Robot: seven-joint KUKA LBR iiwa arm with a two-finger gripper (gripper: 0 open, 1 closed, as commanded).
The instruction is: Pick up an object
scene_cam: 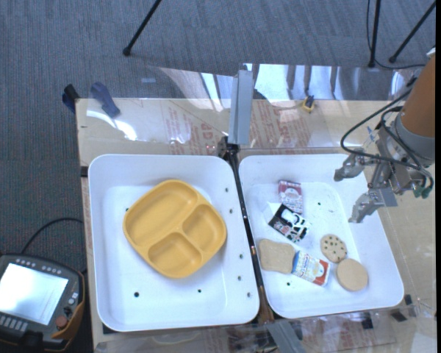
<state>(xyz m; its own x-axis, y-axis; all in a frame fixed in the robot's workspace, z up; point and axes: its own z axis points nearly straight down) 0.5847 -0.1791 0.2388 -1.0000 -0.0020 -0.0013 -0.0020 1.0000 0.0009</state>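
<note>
My gripper [355, 190] hangs over the right side of the right bin [393, 271], open, with nothing between its fingers [365, 205]. Below and left of it lie a chocolate chip cookie [334, 248] and a plain round biscuit [352, 275]. Further left in the same bin are a red and white packet [290, 194], a black and white packet [289, 223], a slice of bread [276, 256] and a small red, white and blue packet [312, 268]. A yellow divided plate [175, 228] sits in the left bin [110, 285].
A grey upright post [240, 109] stands behind the joint between the bins. A teach pendant [29, 296] lies on the floor at the lower left. Tripod legs [147, 20] cross the carpet at the back. Cables [367, 134] loop off the wrist.
</note>
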